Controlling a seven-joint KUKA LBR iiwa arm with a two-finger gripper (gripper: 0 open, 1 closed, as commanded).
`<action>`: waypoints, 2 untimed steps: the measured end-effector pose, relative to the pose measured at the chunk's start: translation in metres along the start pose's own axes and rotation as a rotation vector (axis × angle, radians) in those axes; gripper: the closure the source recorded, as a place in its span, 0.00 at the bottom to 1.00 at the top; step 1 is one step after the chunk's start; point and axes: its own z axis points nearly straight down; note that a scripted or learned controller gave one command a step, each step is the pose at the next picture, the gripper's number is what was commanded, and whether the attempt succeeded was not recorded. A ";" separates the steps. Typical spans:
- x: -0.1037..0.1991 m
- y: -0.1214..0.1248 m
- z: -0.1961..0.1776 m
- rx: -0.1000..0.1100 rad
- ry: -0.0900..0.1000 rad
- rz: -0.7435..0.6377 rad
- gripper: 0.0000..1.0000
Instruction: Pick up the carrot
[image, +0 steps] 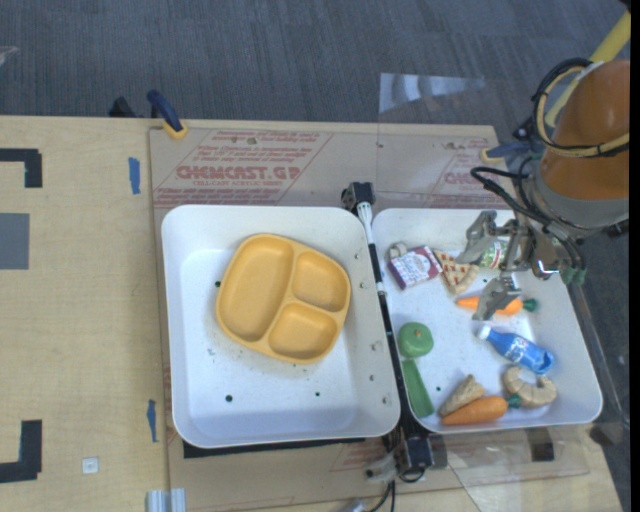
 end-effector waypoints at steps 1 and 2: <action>-0.036 -0.043 0.093 -0.002 0.012 -0.003 0.00; -0.055 -0.072 0.129 0.003 -0.015 0.000 0.00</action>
